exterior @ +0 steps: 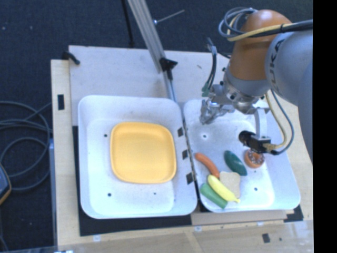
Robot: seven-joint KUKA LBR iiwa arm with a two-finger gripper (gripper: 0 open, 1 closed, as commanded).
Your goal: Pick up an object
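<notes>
Right now the gripper (pixel 209 111) hangs over the far left corner of the right bin (pixel 281 191), close to the wall shared with the left bin (pixel 89 141). Nothing lies between its fingers; whether they stand open or closed I cannot tell, as they read as one dark, blurred cluster under the wrist.

Nearly all the loose things lie at about 6 o'clock from the gripper, toward the near side of the bin. Nearest is the carrot (pixel 207 164), a slim orange piece whose long axis runs from 10 o'clock to 4 o'clock. Beyond it sit the banana (pixel 222 189) and the green piece (pixel 212 195), side by side and touching, both slanted much the same way. A pale slice (pixel 231 181) lies against the banana. A dark green oval (pixel 235 162) sits at about 5 o'clock from the gripper, with an orange round thing (pixel 255 159) just beside it.

By my judgement the carrot is the likeliest target: it lies apart from its neighbours, so fingers closing across its short width would meet nothing else. That calls for a move toward 6 o'clock and a wrist turn square to the slant.

The left bin holds a yellow plate (pixel 142 152).
</notes>
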